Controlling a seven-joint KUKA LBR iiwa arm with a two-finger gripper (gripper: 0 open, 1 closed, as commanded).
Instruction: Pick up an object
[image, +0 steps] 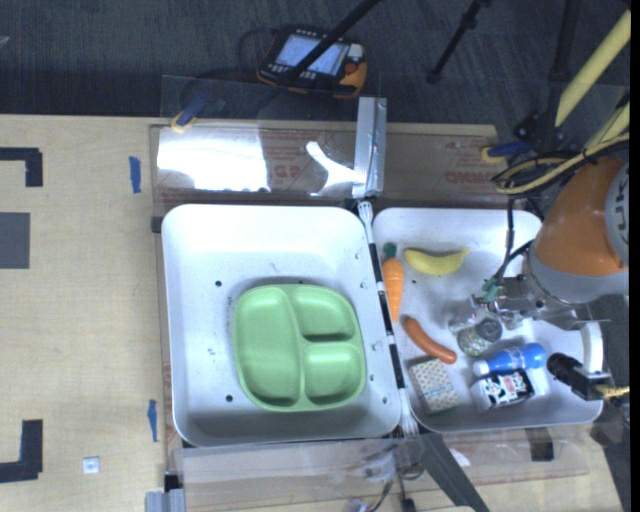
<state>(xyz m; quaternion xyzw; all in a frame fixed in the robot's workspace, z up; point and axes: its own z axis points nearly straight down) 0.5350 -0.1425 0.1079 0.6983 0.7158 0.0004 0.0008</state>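
- The light wooden bench (80, 330) carries two shallow white bins side by side, with black angular marks and short blue tape strips on its bare left part.
- The left white plastic bin (200, 250) holds a pale green divided plate (298, 346) with three compartments, lying flat a little right of the bin's middle.
- Behind the left bin sits a clear plastic sheet (250, 160) catching a bright glare, and past the bench's far edge lies a black handheld pendant with a lit screen (310, 58).
- The right white plastic bin (450, 222) touches the left one along a shared rim and holds the small objects.
- At that bin's left side an orange toy carrot (393, 284) lies roughly lengthwise beside the rim; just right of its top lies a yellow toy banana (436, 261).
- Below the carrot an orange-red sausage-shaped toy (428, 339) lies at a slant, and below that a small speckled beige square packet (432, 381) sits near the front wall.
- To the right, a small metal can with a green label (478, 338) lies just beside the end effector's tip.
- A white bottle with a blue cap (510, 359) lies on its side, with a small white carton with dark print (505, 388) just below it.
- The end effector (497, 300) hangs low over the right bin, close above the can; I cannot tell how wide it stands, and nothing shows gripped in it.
- The grey arm with its orange band (585, 230) enters from the right.
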